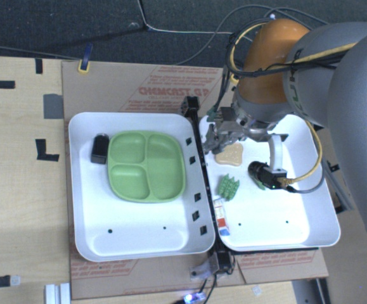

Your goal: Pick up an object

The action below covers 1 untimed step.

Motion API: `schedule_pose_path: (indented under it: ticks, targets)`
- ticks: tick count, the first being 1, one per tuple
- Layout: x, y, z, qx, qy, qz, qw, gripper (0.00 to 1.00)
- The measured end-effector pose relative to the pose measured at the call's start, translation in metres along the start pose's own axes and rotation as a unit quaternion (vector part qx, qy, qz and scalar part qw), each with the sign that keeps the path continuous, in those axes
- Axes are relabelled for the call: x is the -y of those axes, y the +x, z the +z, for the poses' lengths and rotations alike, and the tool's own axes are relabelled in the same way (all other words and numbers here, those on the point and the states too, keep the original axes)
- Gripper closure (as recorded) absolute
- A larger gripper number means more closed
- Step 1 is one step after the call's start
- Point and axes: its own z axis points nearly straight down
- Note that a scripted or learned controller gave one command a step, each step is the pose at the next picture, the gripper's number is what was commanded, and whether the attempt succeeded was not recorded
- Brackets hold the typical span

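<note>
Tan and flat, a bread-like piece [229, 156] lies in the right bin [310, 233], close to the divider, and we see our gripper [216, 141] hovering just beside it at about ten o'clock. We cannot tell how it is set or whether it grasps anything. The piece's long axis runs roughly nine to three.

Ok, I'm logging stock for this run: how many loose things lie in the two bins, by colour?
Green: 2, the plate and the toy
Black: 1, the block
Tan: 1, the piece
White with red and blue: 1, the tube
Total: 5
</note>
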Motion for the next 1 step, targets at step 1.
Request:
schedule_pose_path:
  ticks: [1]
  targets:
    - [0.0193, 0.057, -0.0097, -0.001, 0.0, -0.001, 1.0, 1.0]
